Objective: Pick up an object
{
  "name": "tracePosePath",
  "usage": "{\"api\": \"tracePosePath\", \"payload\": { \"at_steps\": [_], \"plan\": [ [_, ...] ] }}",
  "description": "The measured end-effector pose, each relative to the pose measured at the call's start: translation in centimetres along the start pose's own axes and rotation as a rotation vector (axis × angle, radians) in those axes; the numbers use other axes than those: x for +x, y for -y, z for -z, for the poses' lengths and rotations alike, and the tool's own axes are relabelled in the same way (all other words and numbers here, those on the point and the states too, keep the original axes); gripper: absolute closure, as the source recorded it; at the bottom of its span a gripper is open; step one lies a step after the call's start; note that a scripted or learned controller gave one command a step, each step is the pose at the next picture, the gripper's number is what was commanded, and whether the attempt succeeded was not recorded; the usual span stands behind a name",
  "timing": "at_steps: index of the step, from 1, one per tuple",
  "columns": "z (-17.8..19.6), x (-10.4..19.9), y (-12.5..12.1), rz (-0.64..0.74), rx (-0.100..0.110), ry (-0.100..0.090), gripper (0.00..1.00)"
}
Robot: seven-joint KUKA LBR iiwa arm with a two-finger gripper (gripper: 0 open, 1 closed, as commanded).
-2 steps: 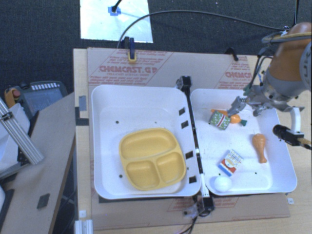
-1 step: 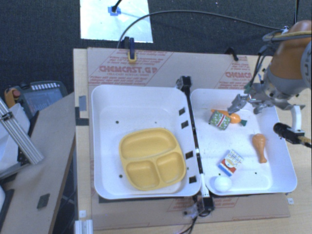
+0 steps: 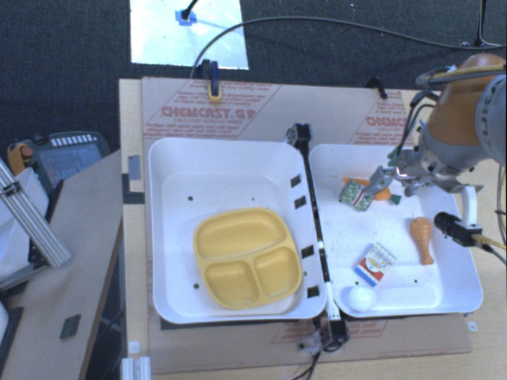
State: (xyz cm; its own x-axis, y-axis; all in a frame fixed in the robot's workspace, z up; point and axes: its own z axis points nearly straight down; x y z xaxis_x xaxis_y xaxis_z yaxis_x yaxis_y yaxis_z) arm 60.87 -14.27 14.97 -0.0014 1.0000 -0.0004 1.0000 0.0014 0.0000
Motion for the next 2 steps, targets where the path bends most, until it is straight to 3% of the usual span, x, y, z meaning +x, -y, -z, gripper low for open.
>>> {"api": "tracePosePath", "payload": {
  "at_steps": [2],
  "plan": [
    [-6.6,0.4,-0.5,0.002,-0.001,0.0,0.0]
  ]
}}
